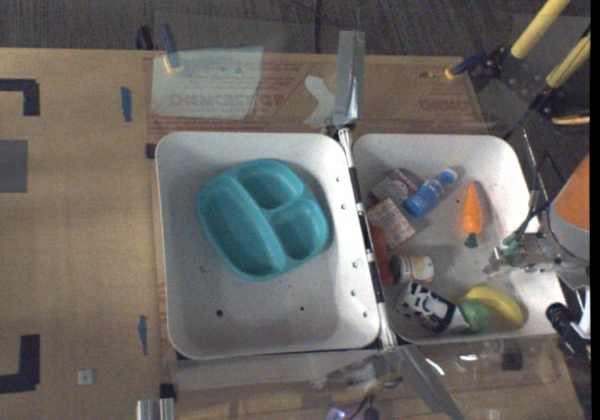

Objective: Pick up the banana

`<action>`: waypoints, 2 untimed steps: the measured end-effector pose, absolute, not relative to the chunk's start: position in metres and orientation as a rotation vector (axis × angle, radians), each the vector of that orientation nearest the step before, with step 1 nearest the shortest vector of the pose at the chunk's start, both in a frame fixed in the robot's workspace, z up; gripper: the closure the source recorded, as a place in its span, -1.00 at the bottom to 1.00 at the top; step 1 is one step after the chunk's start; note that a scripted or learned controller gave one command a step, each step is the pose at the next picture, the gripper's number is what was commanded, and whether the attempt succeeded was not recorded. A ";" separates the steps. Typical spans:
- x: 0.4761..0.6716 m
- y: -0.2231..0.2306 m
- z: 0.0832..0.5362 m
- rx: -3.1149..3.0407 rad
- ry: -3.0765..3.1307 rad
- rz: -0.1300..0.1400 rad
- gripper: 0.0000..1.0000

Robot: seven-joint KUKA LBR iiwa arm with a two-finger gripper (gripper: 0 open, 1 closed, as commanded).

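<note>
Here, the banana (497,306) lies in the right bin (502,151), near that bin's front right corner, yellow and curved, with a green piece of fruit (475,316) touching its left end. Left of the banana, along the front wall, sits a black-and-white toy (429,307), and just behind that toy a small white jar (413,268). Well behind the banana, toward the middle of the bin, an orange carrot (472,213) lies lengthwise with its green tip toward the front. Farther left of the carrot are a small blue bottle (430,193) and two packets (391,209) close to the bin's left wall. The gripper (525,254) sits just behind and slightly right of the banana, at the bin's right wall, apart from the fruit; whether the fingers are apart or together cannot be told, the metal parts being too small and tangled. The arm (577,207) enters at the right, its orange band showing. The left bin (178,249), on the far side of the divider from the banana, holds a teal divided plate (262,217). Both bins rest on the wooden bench (75,221).
</note>
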State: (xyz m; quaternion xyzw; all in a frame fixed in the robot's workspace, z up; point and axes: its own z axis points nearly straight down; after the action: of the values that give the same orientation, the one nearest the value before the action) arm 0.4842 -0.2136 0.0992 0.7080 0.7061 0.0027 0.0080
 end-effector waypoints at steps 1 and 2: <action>0.484 -0.212 0.099 2.215 2.212 0.011 -1.00; 0.481 -0.198 0.088 2.235 2.195 0.002 -1.00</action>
State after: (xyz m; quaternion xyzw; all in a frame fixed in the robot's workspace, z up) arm 0.4807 -0.1980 0.0877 0.7134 0.7007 0.0007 0.0043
